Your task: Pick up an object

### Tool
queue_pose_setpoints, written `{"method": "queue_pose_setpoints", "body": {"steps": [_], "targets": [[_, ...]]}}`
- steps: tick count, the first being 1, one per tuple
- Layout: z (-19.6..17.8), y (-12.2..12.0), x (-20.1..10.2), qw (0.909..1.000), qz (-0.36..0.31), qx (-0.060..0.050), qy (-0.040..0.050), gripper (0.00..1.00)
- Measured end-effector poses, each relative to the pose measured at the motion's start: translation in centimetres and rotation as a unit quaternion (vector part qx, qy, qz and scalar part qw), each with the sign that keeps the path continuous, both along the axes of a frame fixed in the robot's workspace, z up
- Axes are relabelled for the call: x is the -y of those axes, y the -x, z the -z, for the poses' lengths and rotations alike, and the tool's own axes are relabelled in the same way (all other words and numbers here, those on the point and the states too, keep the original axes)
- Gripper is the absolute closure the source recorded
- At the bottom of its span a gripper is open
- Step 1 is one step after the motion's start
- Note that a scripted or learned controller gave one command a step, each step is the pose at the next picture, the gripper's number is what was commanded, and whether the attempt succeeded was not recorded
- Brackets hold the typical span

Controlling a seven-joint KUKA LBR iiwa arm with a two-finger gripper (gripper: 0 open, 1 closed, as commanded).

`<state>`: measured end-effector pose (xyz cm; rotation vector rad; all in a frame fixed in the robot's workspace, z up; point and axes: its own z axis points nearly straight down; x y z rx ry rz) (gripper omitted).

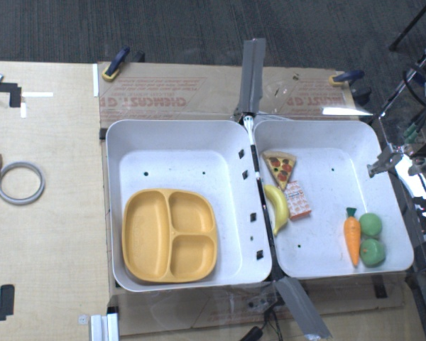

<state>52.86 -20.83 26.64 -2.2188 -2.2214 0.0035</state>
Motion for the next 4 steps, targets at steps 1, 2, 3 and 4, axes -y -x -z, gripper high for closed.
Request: {"method": "queue_pose_setpoints", "body": {"steps": [1, 2, 3, 4], "targets": [[14.2, -2.6, 0.2, 0.9995, -0.032, 0.000, -0.0004, 0.00], [14.2, -2.6, 0.2, 0.9995, -0.033, 0.001, -0.0001, 0.00], [17.6, 3.0, 0.4, 0.9978, -0.066, -0.001, -0.0046, 0.00], [16.7, 2.9, 0.5, 0.9979, -0.065, 0.000, -0.0029, 1.00]]}}
